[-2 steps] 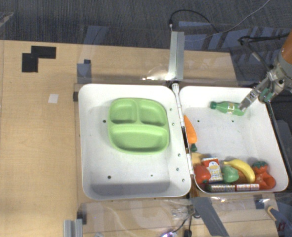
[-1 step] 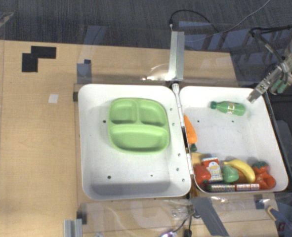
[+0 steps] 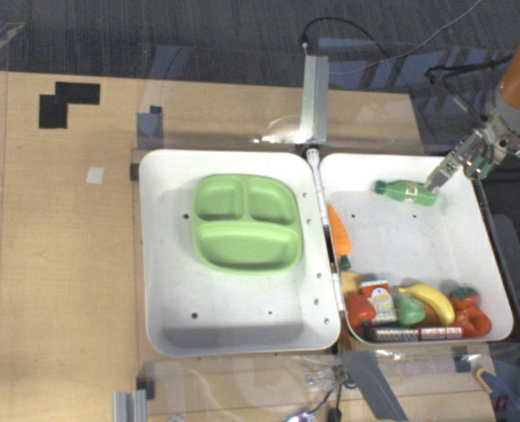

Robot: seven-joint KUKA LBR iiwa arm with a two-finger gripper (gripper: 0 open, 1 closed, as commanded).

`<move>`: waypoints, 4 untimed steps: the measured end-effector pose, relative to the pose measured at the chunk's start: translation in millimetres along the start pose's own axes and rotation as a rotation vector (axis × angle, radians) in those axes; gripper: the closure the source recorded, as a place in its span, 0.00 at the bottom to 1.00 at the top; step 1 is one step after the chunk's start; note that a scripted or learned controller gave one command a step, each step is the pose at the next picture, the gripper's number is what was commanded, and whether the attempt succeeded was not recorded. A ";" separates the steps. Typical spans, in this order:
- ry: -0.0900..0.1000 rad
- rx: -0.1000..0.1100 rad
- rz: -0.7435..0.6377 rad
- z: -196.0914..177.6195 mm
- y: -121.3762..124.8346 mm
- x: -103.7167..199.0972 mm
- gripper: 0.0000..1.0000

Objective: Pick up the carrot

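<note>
Green divided plate (image 3: 245,222) sits in the left bin (image 3: 167,262). The carrot (image 3: 338,232) lies along the right bin's (image 3: 435,236) left wall. Further right, the gripper (image 3: 439,178) hangs over a green bottle (image 3: 405,191); can't tell its state.

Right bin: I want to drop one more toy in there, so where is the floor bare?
The middle of the right bin is bare, between the green bottle at the far wall, the carrot along the left wall and the toy food pile crowding the near wall.
</note>
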State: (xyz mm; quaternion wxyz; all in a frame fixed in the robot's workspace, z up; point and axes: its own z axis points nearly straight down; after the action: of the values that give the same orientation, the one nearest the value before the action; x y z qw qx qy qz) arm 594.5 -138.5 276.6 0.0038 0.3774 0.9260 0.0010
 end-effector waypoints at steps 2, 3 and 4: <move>0.001 0.001 -0.351 67.9 -113.4 22.4 1.00; -0.003 0.001 -0.486 47.1 -122.0 28.2 1.00; -0.003 0.000 -0.767 43.9 -110.1 19.2 1.00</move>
State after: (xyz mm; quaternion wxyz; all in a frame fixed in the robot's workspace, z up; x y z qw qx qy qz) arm 504.1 -203.8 232.1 0.0051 0.0036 1.0000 -0.0010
